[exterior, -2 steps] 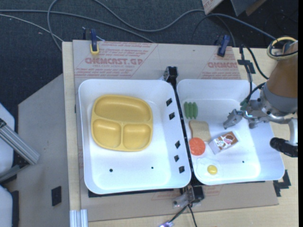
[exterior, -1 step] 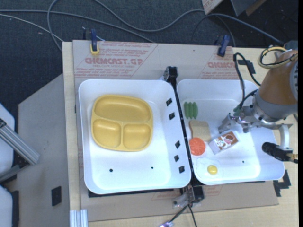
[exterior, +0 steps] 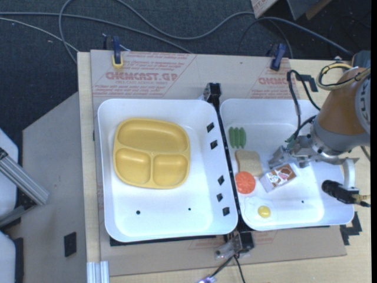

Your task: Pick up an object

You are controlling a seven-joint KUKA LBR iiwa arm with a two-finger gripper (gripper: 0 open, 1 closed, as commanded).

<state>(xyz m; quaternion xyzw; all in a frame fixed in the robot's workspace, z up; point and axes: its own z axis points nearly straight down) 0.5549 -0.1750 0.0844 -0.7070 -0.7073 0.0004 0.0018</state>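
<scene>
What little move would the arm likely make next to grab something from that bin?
Probably a short descent straight onto the small packet. The gripper sits right at the packet's upper edge in the right bin, nearer to it than to the orange round piece, the tan slice or the green piece. Whether it already has hold is unclear.

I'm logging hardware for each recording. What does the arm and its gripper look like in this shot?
The arm is grey with a broad orange band above the wrist. Black cables loop alongside it, and a yellowish coil of wire sits near its top. The gripper is a small silver-grey metal piece. A black cylindrical part with an orange tip sticks out below the wrist.
</scene>
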